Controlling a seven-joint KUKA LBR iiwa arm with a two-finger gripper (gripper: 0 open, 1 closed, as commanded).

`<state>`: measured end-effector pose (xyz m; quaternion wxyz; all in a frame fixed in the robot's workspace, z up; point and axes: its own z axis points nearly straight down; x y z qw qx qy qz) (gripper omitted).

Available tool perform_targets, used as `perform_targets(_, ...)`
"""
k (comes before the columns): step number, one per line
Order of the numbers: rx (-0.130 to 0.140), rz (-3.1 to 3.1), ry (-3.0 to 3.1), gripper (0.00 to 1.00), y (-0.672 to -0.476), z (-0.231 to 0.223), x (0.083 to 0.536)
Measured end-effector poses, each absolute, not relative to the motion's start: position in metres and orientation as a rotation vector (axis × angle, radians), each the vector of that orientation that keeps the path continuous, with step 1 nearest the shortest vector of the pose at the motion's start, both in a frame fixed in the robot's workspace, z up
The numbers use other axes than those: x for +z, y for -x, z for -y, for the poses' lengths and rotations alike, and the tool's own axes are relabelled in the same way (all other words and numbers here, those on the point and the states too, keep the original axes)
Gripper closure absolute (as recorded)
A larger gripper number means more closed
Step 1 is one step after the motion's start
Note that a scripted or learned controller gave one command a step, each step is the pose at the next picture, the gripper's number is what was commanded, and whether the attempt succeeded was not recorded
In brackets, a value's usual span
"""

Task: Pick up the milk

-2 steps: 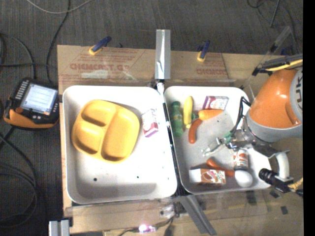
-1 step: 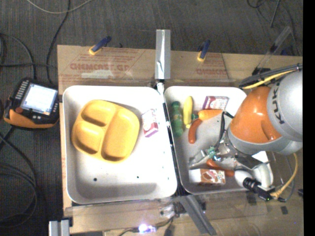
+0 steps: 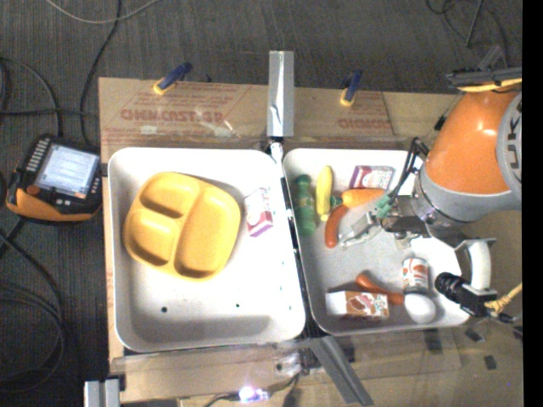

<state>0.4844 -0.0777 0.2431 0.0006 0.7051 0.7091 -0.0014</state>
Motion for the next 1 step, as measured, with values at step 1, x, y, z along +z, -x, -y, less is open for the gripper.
perform_targets(1, -0.004, -2.380, -2.056, 0.00, -0.4827, 0.1197, 0.1308)
